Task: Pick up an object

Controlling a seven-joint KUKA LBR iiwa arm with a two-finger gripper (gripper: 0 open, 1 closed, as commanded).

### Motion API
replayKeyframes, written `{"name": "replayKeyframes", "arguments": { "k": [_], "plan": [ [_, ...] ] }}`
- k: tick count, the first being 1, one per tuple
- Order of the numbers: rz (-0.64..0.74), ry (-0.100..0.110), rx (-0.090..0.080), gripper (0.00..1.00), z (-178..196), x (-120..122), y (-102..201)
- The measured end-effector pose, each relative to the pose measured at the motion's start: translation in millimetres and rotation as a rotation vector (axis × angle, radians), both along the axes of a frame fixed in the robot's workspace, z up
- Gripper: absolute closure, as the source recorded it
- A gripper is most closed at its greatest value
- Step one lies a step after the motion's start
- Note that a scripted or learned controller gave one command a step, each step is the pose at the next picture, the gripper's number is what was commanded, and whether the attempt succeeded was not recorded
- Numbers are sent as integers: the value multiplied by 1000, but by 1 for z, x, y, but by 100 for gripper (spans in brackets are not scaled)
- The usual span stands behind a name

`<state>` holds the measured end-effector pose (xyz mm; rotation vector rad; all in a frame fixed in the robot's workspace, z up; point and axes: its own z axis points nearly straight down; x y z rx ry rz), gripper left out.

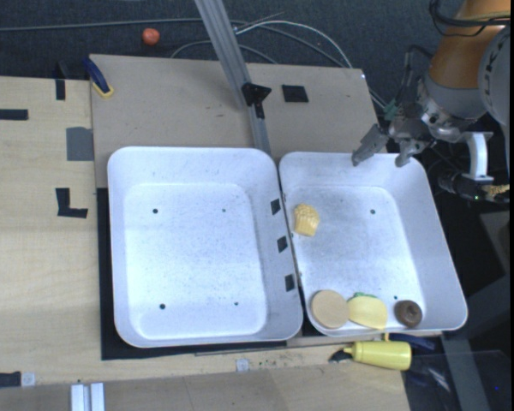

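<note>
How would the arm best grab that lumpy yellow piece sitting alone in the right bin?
Probably from straight above, with the gripper closing across the narrower width of the lumpy yellow piece. It lies apart from the other items, with bare floor around it. It sits near the right bin's left wall, so closing parallel to that wall looks safer.

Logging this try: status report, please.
Tool open, above right bin's far rim, nothing held. Yellow lump untouched at bin's left. Nothing in the way.
</note>
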<state>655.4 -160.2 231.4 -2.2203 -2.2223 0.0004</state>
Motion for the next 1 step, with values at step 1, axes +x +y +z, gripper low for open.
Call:
{"name": "replayKeyframes", "arguments": {
  "k": [1],
  "plan": [
    [-4, 8, 2, 0, -118, -58, -44]
  ]
}}
